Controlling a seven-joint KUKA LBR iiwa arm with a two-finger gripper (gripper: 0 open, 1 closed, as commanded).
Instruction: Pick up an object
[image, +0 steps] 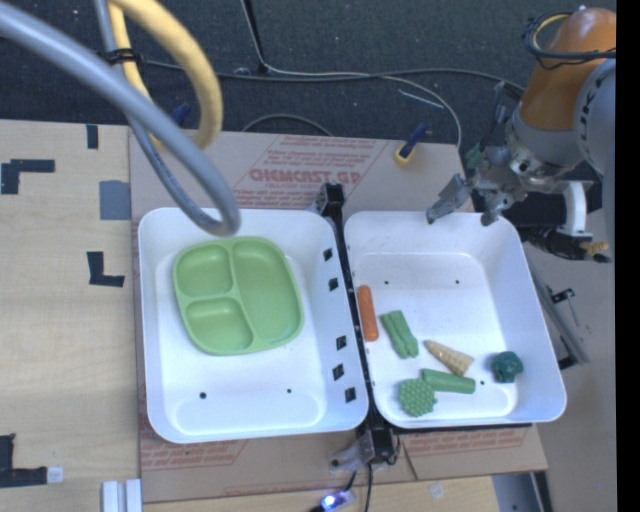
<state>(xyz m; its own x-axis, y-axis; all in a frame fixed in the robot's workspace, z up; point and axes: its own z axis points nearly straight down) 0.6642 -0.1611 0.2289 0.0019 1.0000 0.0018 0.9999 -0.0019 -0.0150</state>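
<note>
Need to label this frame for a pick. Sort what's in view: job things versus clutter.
Job things: hand; right bin; in it, orange carrot, green pod, yellow cone, green brush-like toy, dark green piece.

Lying about: left bin; green divided plate; yellow hose; grey hose.

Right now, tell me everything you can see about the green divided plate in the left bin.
The green plate is a pale green, plastic-looking tray with rounded corners and three compartments: two smaller on its left, one larger on its right. It lies flat, turned slightly askew, in the upper half of the left bin. Its compartments hold nothing, and it rests on the bin's floor.
</note>
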